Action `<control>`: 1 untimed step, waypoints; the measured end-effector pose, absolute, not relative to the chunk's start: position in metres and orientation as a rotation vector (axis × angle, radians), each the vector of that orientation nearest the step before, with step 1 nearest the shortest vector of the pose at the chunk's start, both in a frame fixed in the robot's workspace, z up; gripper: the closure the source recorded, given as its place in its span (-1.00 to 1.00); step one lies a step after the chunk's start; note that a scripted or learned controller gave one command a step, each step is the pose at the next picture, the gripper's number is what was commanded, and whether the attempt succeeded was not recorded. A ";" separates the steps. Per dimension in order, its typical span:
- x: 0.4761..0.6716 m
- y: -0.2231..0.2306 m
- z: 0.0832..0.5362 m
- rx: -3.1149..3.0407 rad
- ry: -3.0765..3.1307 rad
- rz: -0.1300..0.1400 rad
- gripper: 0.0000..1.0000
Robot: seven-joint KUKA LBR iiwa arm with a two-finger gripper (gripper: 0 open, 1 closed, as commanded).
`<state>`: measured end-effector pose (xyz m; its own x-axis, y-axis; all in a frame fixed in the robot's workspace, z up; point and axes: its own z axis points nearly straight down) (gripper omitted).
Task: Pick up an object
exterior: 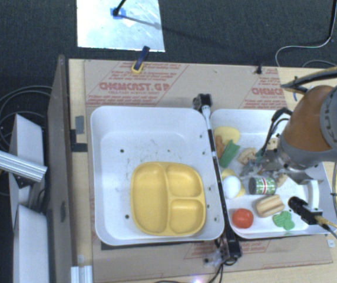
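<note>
Near the middle of the right bin [257, 118], a small can [263, 186] with a green and red label is seen lying on its side, its long axis running roughly left to right across the view, one round end turned toward the left bin [151, 122]. Directly above and touching or nearly touching the can, the gripper [261, 165] is lowered into the bin; whether anything is clasped in it, and how wide it is set, cannot be told from this slanted view, since the wrist hides the tips. Just left of the can a white egg [232, 186] is found, and below the can a tan bread roll [269, 205] lies tilted. A red tomato [243, 217] is placed at the front of the bin, with a green leafy piece [283, 220] to its right. Further back, a green pepper-like piece [230, 152] and a yellow item [227, 135] are set against the dividing wall. A yellow divided plate [168, 197] is held by the left bin. Both bins are carried by the table [157, 81], and the grey arm [327, 128] is seen entering from the right.
</note>
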<state>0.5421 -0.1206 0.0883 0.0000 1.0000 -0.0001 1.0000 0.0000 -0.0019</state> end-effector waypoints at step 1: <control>0.621 -0.130 0.157 -2.223 -2.238 -0.012 -1.00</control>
